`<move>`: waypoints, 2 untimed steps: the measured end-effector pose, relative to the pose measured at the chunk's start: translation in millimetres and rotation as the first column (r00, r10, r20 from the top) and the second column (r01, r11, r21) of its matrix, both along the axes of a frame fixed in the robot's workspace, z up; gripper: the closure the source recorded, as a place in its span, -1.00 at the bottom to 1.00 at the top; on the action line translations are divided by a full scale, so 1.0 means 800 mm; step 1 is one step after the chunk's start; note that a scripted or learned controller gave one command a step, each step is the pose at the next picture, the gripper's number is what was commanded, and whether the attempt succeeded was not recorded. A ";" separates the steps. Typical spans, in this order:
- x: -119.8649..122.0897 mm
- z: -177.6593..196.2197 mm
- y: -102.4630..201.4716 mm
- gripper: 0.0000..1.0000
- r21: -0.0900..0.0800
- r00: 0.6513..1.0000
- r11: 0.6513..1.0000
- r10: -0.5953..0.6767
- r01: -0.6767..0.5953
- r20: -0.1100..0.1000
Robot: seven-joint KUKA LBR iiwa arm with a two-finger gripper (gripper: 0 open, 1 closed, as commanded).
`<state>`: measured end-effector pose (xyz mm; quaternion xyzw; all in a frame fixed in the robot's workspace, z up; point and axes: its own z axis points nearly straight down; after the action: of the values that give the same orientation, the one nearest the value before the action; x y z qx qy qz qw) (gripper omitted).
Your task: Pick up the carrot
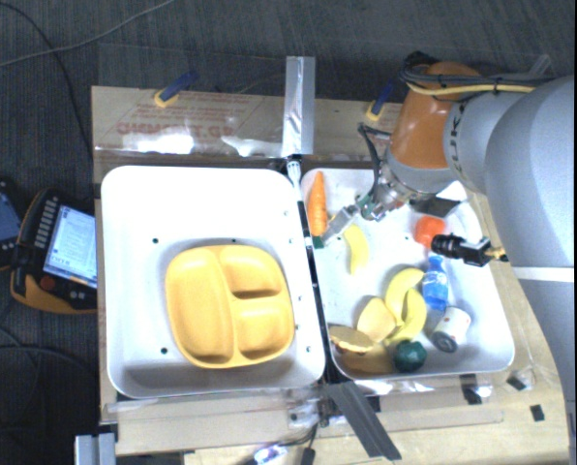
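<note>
Carrot (pixel 317 204) lies against the right bin's (pixel 497 342) left wall, hand (pixel 351 221) poised beside it, fingers seemingly spread, holding nothing.

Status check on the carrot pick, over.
Gripper low in right bin, just right of carrot. Carrot lies along bin's left wall, not held. Yellow slice sits below the gripper.
</note>
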<state>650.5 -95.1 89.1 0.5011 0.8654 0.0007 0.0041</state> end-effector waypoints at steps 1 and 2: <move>0.022 0.001 -0.007 -1.00 0.005 1.000 1.000 0.012 -0.012 -0.022; 0.027 0.011 -0.008 1.00 -0.004 1.000 1.000 0.016 -0.016 -0.006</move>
<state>672.1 -101.1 97.5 0.4939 0.8695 -0.0022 0.0025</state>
